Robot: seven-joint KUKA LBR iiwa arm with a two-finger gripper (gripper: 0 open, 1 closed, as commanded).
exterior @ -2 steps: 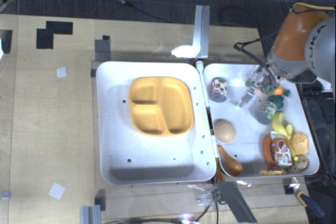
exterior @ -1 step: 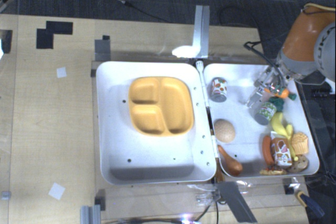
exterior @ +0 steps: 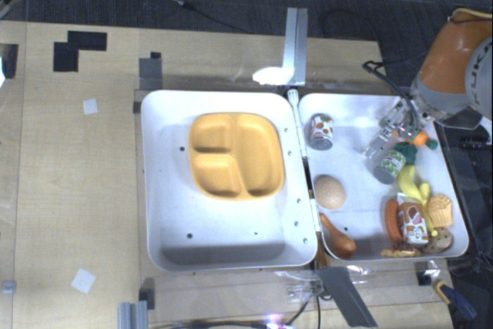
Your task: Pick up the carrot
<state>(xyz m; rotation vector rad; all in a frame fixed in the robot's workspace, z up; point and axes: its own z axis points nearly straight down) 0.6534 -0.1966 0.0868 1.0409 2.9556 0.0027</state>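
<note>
Tabletop (exterior: 77, 189) is pale wood, with black tape marks at the far left. Two white bins sit side by side on it.

Left bin (exterior: 166, 196) carries one yellow divided plate (exterior: 233, 154), sitting toward the bin's upper middle, three compartments.

Right bin (exterior: 350, 108) holds the clutter.

Arm (exterior: 454, 65) comes in from the right, orange band and grey wrist over the bin's upper right corner.

Pincer (exterior: 393, 131) is down inside the right bin, upper right area, metal fingers pointing down-left. Can't tell from here whether it's wide or narrow, or whether anything sits between the fingers.

Carrot (exterior: 418, 139): small orange piece with a green end, right bin, right side, just beside the pincer's tip and touching or nearly touching it. Can't confirm a grip.

Other items in the right bin, roughly by size:
- brown sausage-like piece (exterior: 337, 235) at the lower left, angled
- round beige ball (exterior: 330, 192) left of centre
- small printed can (exterior: 320, 130) at the upper left, near the divider
- green-labelled bottle (exterior: 390, 163) just below the pincer
- banana (exterior: 411, 184) below that
- red-and-white carton (exterior: 412, 224) in the lower right pile, against a waffle-textured yellow piece (exterior: 439, 209)
</note>
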